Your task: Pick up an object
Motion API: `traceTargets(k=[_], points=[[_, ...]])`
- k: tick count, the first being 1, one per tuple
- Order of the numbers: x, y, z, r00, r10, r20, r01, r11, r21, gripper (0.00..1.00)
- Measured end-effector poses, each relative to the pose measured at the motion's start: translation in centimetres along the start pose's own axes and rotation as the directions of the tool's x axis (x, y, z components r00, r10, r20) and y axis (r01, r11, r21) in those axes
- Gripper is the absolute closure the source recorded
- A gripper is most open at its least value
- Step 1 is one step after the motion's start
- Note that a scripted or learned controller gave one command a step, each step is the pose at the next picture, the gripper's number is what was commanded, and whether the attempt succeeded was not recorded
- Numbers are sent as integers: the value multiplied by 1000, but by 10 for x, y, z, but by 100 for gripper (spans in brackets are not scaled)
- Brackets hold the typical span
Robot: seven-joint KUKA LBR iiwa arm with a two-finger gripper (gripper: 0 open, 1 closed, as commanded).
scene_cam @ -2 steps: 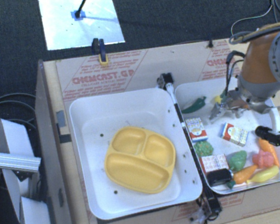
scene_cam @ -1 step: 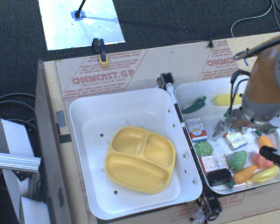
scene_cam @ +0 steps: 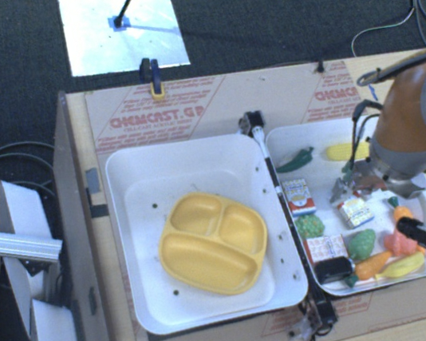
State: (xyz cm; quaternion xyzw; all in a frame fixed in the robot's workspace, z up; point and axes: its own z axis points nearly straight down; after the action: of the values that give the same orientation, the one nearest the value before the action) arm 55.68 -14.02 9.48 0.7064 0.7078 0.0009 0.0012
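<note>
My gripper [scene_cam: 344,189] hangs low over the middle of the right bin [scene_cam: 316,131], with the grey and orange arm [scene_cam: 415,120] reaching in from the right. Just below it lies a small white and tan box [scene_cam: 357,212], very close to or touching the gripper's tip. To its left are a red and white carton [scene_cam: 298,196] and a broccoli floret [scene_cam: 310,226]. A green pepper [scene_cam: 295,161] and a yellow corn cob [scene_cam: 345,151] lie toward the bin's far side.
The right bin's near side holds a printed box [scene_cam: 325,248], a black item [scene_cam: 335,269], a green leafy piece [scene_cam: 362,244], a carrot [scene_cam: 372,265] and a yellow banana [scene_cam: 405,267]. A yellow divided plate [scene_cam: 213,242] sits in the left bin [scene_cam: 136,219].
</note>
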Motion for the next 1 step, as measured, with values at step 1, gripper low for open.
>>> traceTargets(k=[1], points=[[-3,25,3,1000,-2,0,2,1000,-1,100]])
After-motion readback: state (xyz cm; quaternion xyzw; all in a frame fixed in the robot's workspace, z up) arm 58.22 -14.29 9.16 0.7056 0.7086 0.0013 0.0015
